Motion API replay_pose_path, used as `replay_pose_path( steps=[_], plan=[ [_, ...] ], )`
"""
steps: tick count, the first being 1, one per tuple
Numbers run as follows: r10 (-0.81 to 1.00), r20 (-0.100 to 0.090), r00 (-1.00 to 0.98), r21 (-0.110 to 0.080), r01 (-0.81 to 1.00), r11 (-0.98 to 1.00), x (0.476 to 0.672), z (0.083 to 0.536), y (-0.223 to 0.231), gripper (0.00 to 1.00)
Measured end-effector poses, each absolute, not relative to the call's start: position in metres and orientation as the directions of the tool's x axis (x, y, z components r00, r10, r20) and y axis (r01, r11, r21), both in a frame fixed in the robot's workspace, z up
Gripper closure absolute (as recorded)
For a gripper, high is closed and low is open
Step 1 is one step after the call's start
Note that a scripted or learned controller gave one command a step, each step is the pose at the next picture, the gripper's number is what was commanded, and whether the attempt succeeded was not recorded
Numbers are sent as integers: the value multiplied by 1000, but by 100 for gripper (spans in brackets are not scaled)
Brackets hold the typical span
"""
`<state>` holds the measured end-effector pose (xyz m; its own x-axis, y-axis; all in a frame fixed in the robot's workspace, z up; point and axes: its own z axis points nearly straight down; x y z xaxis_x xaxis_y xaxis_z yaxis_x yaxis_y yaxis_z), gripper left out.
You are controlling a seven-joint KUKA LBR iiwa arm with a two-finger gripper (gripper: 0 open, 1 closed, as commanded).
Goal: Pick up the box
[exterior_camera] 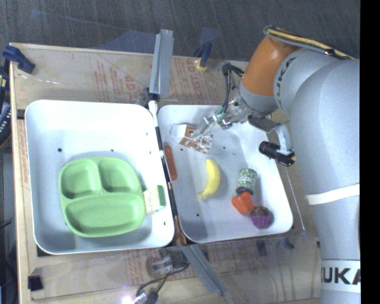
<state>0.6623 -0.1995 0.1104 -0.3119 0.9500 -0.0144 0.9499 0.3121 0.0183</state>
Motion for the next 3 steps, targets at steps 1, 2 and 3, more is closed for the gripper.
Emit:
replay_pose_path(
  steps=[1, 2, 3],
  plan=[
    [941, 0, -339, -1, 941, 339, 610, 169, -109, 0],
    [984, -5, -178, 19, 984, 178, 597, 111, -129, 0],
    [963, -14, -270, 18, 963, 270, 640, 105, -111, 0]
  ],
)
